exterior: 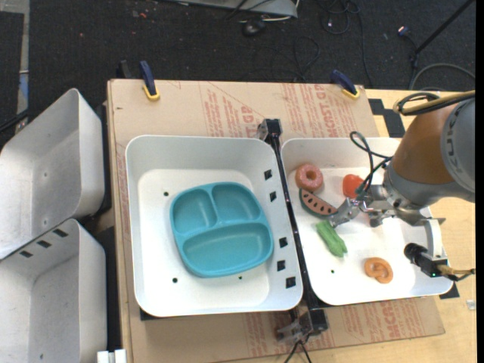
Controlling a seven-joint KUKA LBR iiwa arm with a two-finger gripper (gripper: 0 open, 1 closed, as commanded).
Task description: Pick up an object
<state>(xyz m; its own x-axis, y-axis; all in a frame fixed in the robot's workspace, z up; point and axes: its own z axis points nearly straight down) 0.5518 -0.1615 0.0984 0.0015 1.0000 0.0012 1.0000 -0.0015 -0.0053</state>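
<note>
While the arm (pixel 435 153) reaches in from the right over the right bin (pixel 342 293), we see its claw (pixel 349 212) low among the objects there; whether the claw is open or shut we cannot tell, since its tip is small and partly hidden by the wrist and cables; nothing is visibly held. Just left of the claw tip lies a dark curved slice with a reddish inner edge (pixel 312 202) (it looks like a toy watermelon piece); touching its upper side is a pink ring-shaped doughnut (pixel 308 177); a red object (pixel 352 184) sits just above the claw, partly covered by a cable. Below the claw tip a green pod-shaped object (pixel 331 237) lies at a slant, near the claw but apart from it as far as we can judge; an orange curled object (pixel 379 269) rests toward the near right corner of the same bin, well apart from the others. Over in the left bin (pixel 144 203) a teal divided plate (pixel 221 228) lies flat near the middle; both bins sit side by side on the cardboard-covered bench (pixel 227 104).
</note>
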